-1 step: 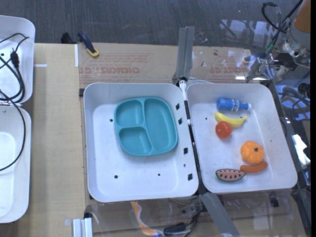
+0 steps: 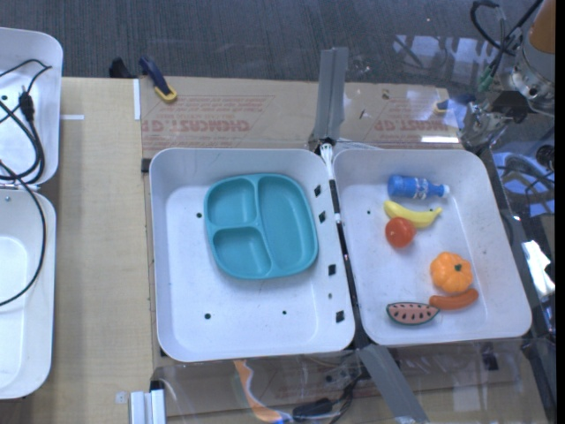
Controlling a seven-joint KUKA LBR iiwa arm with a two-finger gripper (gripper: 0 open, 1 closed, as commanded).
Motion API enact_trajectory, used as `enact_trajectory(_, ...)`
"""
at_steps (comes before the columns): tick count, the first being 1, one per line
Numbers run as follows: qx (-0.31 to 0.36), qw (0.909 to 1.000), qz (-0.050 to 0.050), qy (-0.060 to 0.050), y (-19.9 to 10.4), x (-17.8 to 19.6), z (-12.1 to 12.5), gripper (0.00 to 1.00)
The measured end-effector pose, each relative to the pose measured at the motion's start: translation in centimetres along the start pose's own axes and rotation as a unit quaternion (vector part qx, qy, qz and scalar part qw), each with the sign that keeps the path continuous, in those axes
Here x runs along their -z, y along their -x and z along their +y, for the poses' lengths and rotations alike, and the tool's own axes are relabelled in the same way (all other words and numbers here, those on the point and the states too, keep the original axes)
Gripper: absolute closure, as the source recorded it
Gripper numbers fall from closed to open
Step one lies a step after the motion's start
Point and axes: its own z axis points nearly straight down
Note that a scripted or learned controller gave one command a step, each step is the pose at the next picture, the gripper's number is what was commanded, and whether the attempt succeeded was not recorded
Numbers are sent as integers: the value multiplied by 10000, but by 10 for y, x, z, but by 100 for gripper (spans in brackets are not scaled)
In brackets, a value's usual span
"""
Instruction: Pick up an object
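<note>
Two shallow white bins sit side by side on the counter. The left bin holds a teal divided plate, lying flat near its middle, with three compartments that hold nothing.

The right bin holds the toy foods. A blue bottle lies on its side toward the far edge. Just below it a yellow banana curves across, and a red tomato touches the banana's underside. Nearer the front right, an orange pumpkin stands just above a red sausage, the two touching or nearly so. A watermelon slice lies at the front of the bin, its right tip close to the sausage's left end.

The arm is at the upper right corner, well apart from both bins and past the right bin's far corner. Part of its orange band and grey wrist shows among dark cables. The end effector seems to be in that tangle, but I cannot tell whether it is apart or together. Nothing is seen in its grasp.
</note>
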Motion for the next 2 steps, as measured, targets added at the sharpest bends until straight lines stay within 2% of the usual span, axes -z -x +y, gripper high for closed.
enact_trajectory(1,-6,10000,3,-4,-11,-7,-11,100)
enact_trajectory(2,-20,10000,-2,6,4,-4,5,100)
